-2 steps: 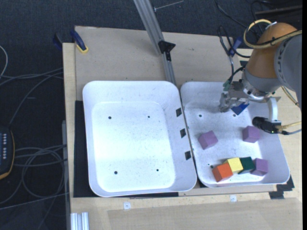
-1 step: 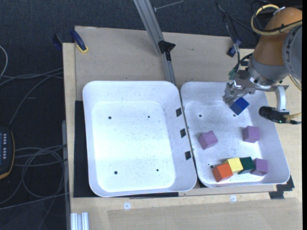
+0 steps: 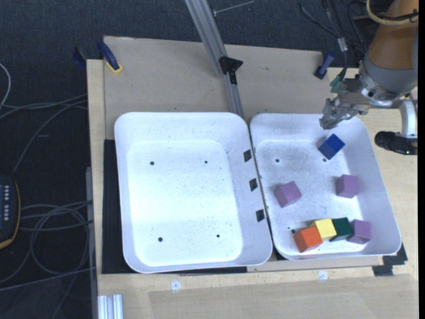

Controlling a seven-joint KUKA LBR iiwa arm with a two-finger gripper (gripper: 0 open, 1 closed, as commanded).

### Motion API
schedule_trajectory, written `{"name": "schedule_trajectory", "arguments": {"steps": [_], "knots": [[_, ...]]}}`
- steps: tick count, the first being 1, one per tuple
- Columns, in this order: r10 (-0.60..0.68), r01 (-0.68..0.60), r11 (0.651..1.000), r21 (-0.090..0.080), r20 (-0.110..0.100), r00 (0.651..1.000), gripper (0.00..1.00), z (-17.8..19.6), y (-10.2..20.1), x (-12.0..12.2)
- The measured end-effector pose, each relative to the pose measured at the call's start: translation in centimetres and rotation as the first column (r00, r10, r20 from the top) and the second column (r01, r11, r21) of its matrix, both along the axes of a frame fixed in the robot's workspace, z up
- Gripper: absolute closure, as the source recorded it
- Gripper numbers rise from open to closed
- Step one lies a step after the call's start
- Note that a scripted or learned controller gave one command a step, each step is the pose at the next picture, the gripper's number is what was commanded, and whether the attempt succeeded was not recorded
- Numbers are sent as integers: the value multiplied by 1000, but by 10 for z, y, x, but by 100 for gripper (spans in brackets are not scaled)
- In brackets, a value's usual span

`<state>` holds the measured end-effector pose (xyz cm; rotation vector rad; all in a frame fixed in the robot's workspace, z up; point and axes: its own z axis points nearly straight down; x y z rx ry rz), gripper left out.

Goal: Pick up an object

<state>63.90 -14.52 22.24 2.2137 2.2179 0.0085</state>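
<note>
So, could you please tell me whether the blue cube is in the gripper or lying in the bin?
In the bin. The blue cube rests on the right bin's floor, just below the gripper.

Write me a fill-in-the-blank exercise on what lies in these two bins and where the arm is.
1. The cube nearest the gripper is coloured ____.
2. The number of purple cubes in the right bin is ____.
3. In the row at that bin's near edge, the yellow cube sits between the orange cube and the ____ cube.
4. All the cubes lie in the ____ bin.

Missing words: blue; three; green; right
</note>
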Motion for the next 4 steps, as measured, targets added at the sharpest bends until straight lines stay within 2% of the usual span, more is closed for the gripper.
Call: {"name": "schedule_trajectory", "arguments": {"steps": [1, 2, 3, 4], "knots": [[0, 0, 1000, 0, -2, 1000, 100, 47, 0, 2], [4, -4, 1000, 4, -8, 1000, 100, 54, 53, 1], [4, -4, 1000, 4, -12, 1000, 100, 37, 107, -6], [4, -4, 1000, 4, -12, 1000, 100, 29, 159, -2]]}}
